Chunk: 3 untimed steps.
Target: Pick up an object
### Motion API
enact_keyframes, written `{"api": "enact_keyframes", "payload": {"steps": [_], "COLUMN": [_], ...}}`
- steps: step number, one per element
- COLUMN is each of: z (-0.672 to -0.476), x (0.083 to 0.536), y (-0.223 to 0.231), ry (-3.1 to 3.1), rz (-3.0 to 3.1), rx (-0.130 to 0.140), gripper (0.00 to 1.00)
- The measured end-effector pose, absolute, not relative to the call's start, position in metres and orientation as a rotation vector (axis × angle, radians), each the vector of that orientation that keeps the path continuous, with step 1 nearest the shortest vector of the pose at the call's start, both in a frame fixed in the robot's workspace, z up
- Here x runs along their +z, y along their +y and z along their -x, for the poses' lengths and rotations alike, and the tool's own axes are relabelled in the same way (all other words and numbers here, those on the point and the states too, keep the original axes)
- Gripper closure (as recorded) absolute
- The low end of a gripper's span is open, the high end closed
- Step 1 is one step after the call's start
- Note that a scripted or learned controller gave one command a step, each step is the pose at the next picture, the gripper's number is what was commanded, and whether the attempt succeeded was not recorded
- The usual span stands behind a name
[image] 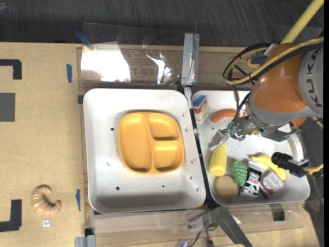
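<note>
Tan cardboard-looking sheeting covers your counter (36, 153), with black corner marks and bits of blue tape (69, 72) stuck on it, and dark carpet-like floor runs across the top of the view. A clear plastic sheet (128, 60) lies behind the bins, catching glare.

Your left bin (97, 138) holds a yellow divided tray (150, 141), three compartments, sitting about in the middle. Out on the counter at lower left there's a tan curled grub-like toy (46, 199), well apart from both bins.

The right bin (298, 189) is where your pickable stuff is: a yellow corn cob (218, 160) just beside a green bumpy thing (238, 171), a tan round ball (225, 187) below them, a small black-and-white carton (251, 183), a yellow banana-ish piece (267, 162), a red-orange sausage shape (224, 115) and a little red-and-white carton (199, 108) up in the far corner. The print on the cartons is too small to read.

The end effector (224, 136) hangs over the right bin, above the corn cob. You can't tell if it's open or closed from this angle, and nothing shows in its grip. On the arm's grey shell (313, 86) you can read "KU", cut off at the edge.
</note>
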<state>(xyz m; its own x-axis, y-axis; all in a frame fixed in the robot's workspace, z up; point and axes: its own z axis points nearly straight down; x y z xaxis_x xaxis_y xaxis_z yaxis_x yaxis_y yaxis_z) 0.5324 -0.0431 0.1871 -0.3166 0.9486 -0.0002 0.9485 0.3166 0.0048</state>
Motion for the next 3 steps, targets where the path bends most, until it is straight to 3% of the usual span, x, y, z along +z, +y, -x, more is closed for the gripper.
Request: {"api": "enact_keyframes", "payload": {"steps": [1, 2, 3], "z": [-0.541, -0.478, -0.491], "x": [0.238, 0.182, 0.094], "y": [0.001, -0.028, -0.111], "ry": [2.649, 2.618, 2.568], "rz": [-1.683, -1.747, -1.821], "rx": [0.006, -0.007, -0.009], "gripper": [0.00, 0.00, 0.00]}}
